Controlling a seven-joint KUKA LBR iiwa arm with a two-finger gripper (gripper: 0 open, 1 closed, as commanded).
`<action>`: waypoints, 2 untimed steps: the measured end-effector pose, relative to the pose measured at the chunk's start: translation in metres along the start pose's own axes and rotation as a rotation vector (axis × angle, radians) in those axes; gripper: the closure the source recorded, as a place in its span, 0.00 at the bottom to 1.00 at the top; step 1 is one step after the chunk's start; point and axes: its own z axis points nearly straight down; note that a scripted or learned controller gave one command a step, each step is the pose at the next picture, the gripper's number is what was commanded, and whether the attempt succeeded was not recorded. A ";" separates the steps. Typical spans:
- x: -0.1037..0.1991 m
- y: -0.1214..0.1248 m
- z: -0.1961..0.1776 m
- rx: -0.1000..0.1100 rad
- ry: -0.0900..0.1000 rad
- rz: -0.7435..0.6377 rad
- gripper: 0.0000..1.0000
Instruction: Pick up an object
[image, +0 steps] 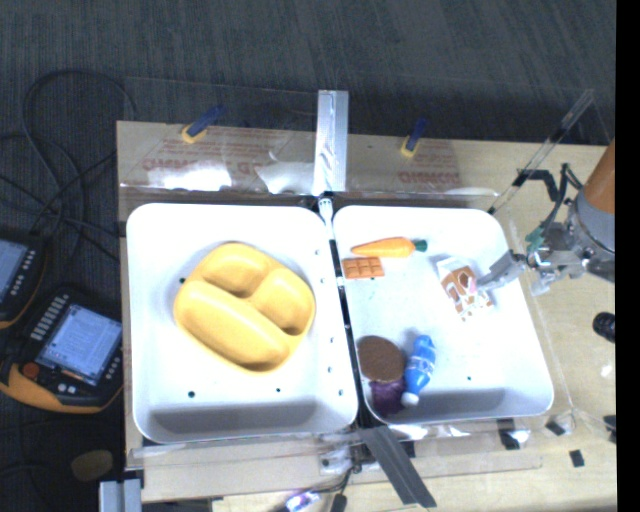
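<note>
The right bin (500, 385) holds an orange carrot (385, 246) with a green top, a small orange waffle piece (362, 267), an orange and white packet (462, 284), a brown round item (378, 357), a blue and white bottle (420, 365) and a purple item (388, 392). My gripper (522, 264) hangs over the right bin's right rim, just right of the packet. Nothing is visibly held. A large yellow lumpy object (245, 305) fills the middle of the left bin (160, 400).
A metal divider (338, 300) separates the two bins. Clear plastic sheeting with clips (300, 160) lies behind them. A handheld pendant (65, 345) and cables (70, 110) sit off the bench at the left. The arm's orange band (602, 182) is at the right edge.
</note>
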 end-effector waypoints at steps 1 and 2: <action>-0.011 0.051 0.082 0.000 -0.002 -0.051 0.00; -0.002 0.055 0.135 -0.009 0.008 -0.040 0.00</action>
